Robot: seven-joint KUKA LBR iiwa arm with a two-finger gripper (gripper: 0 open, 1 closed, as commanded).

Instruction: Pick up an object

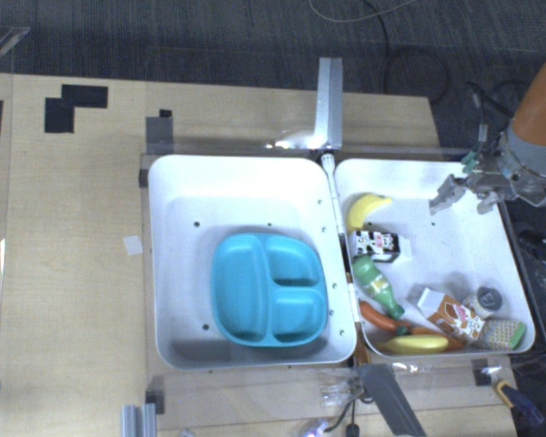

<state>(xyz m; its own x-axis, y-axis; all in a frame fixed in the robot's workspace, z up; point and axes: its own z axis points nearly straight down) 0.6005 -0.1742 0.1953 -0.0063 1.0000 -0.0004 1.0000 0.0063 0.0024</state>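
My gripper [465, 196] hangs over the far right corner of the right bin [437, 244], open, with nothing between its fingers. Below it, toward the bin's left wall, lie a yellow banana [366, 208], a black-and-white patterned packet [375, 243] and a green bottle [377, 286]. Along the near wall are an orange carrot-like piece [377, 317], a second yellow banana [417, 342], an orange carton [459, 320], a small round can [488, 299] and a mesh-covered green item [502, 334]. The gripper is well apart from all of them.
The left bin [191, 198] holds a blue divided plate [269, 289]. A metal post [329, 98] rises at the far end of the ridge between the bins. The arm's grey body with its orange band [541, 116] comes in from the right edge.
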